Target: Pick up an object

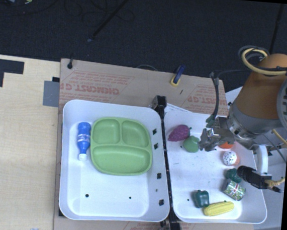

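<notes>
Two shallow white bins of smooth moulded plastic are set side by side on a sheet of printed brown cardboard [136, 88], which lies on a pale wood-grain bench [15, 140].

The left bin [105, 199] is seen to carry a matte light-green divided plate [121, 146] with rounded corners and three compartments. A small blue bottle [83, 140] with a white cap is laid just beside the plate's left edge, cap toward the near side.

The right bin [186, 192] is scattered with small toy-like pieces. A purple oval item [179, 132] is found near the far left of this bin, with a round green item [191, 144] just beside it. A white ball with dark speckles [229, 157] is placed to the right of these, and a small orange piece [226, 144] is partly hidden behind the tool. Toward the near side, a dark green pepper-shaped item [200, 198] and a bumpy yellow corn cob [219, 208] are placed close together. A small printed can [234, 189] is tilted beside a dark teal piece [232, 174].

The dark metal gripper [209, 139] is lowered into the right bin, just beside the round green item. Whether its jaws are parted or closed on anything cannot be told. Above it, the orange band [259, 88] of the arm is seen as a smooth rounded shell.
</notes>
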Motion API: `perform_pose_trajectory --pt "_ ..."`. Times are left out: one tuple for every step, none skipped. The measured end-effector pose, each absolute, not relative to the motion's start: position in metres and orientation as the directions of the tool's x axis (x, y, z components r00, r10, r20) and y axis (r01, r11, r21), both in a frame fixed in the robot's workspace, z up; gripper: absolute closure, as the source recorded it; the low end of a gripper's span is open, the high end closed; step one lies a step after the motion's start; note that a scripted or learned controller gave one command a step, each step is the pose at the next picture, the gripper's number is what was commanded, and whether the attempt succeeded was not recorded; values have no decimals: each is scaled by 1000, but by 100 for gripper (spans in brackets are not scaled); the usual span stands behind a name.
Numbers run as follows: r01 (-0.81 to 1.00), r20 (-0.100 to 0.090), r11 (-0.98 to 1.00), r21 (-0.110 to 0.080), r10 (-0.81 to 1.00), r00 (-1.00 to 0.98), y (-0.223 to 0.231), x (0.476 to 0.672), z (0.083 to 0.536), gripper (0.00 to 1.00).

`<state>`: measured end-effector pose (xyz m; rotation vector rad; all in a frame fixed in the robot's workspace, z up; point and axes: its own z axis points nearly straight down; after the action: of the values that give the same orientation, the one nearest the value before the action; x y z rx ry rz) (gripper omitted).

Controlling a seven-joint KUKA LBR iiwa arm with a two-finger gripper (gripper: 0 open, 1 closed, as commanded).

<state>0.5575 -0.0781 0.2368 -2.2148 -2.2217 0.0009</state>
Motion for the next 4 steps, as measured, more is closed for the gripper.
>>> perform_pose_trajectory --pt "1000 3 3 -6 1000 -3 -28 525 239 100" --pt "1000 2 4 -7 1000 -4 29 501 228 100" --pt "1000 1 1 -5 1000 -1 40 489 237 100" --pt "1000 0 -4 -6 1000 4 45 483 218 100"
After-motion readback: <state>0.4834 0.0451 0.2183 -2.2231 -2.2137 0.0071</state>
